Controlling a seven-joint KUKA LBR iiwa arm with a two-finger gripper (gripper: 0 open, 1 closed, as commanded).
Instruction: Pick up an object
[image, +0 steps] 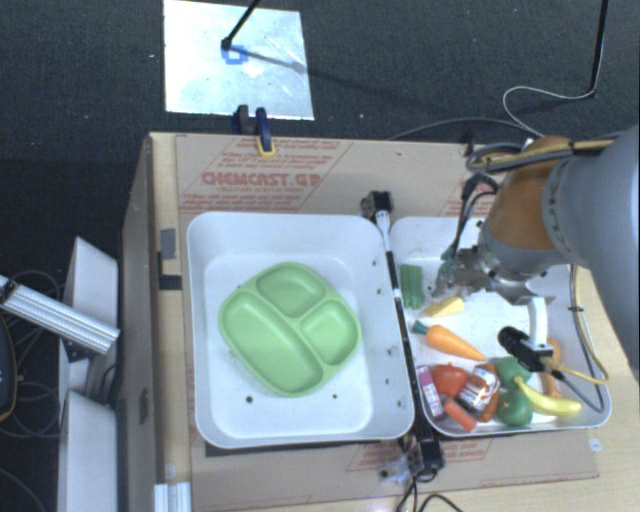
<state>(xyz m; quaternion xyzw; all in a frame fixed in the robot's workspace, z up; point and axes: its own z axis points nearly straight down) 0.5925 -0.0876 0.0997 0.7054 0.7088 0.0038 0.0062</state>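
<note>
The gripper (452, 283) sits low in the right bin (420, 240), at mid-right of the frame, just above a pale yellow piece (446, 307); whether it grips anything I cannot tell. A carrot (455, 343) lies just below. A green divided plate (289, 326) rests in the left bin (230, 240).

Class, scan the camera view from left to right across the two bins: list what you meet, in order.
Green plate → green block → carrot → banana.
</note>
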